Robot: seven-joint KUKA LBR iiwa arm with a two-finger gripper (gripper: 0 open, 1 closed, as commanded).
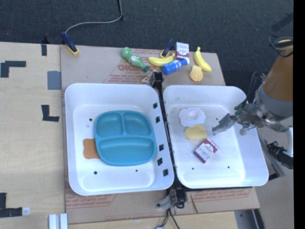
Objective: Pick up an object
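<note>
Nearest the camera, along the front of the right bin [248, 173], a small red-and-white packet [206, 151] lies flat on the white floor. Its long axis runs on a diagonal, from lower left up to upper right, and it sits below and a little left of the tool [224, 125]. Just behind it rests a pale yellow piece [196, 132], lying roughly left to right, with a clear, whitish piece [191, 116] touching its far edge. Both lie just left of the tool, near but apart from it. The tool hangs over the right half of this bin, pointing left and slightly downward from the grey arm [279, 87] that enters from the right; whether its fingers are spread or closed cannot be told from this angle, and nothing can be seen between them.

Across the divider, the left bin [76, 128] holds a blue sectioned plate [125, 137], with an orange-brown slab [89, 148] tucked partly under its left edge.

Farther back, on the cardboard-covered table [95, 68] beyond the bins, a green bottle [134, 59] lies slanted, then a yellow banana [161, 60], a blue bottle [172, 67], a small red-and-white carton [182, 50], a second banana [202, 60] and a yellow corn-like piece [196, 73]. A blue-and-yellow clamp [69, 43] grips the far left corner.
</note>
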